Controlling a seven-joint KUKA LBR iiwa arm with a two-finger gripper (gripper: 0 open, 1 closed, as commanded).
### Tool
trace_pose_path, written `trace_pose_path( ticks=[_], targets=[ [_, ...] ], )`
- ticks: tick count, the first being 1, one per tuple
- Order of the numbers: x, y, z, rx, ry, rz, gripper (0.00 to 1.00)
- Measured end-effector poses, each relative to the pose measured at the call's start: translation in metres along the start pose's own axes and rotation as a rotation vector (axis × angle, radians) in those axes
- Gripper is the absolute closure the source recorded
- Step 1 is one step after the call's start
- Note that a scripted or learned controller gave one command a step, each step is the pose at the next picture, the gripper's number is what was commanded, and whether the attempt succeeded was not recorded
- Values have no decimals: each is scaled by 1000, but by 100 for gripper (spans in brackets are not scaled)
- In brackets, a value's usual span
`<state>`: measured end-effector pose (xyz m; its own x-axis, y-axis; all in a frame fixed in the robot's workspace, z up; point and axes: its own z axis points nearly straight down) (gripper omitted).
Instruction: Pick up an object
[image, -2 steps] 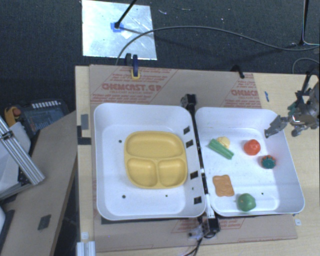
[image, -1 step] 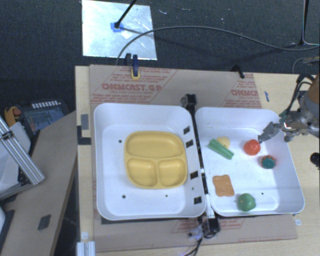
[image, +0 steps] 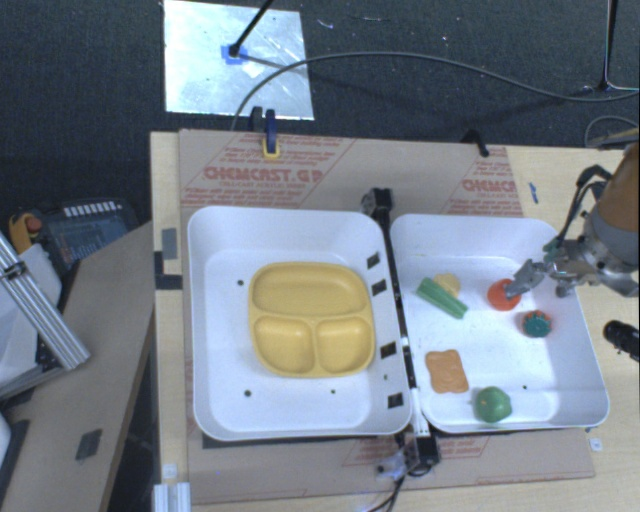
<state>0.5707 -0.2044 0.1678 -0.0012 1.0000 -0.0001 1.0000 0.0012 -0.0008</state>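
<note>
A green ball, an orange slab and a teal-red lump lie in the right bin, the gripper, its opening unclear, touches a red round piece, and cardboard beyond reads "CHEMCAST GP".

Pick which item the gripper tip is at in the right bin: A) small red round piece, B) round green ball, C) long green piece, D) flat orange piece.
A: the gripper sits right at the small red round piece near the right white bin's far side.
</note>
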Motion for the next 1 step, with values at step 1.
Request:
trace_pose_path(
  ticks=[1],
  targets=[
    [1,-5,43,1,0,0,0]
  ],
)
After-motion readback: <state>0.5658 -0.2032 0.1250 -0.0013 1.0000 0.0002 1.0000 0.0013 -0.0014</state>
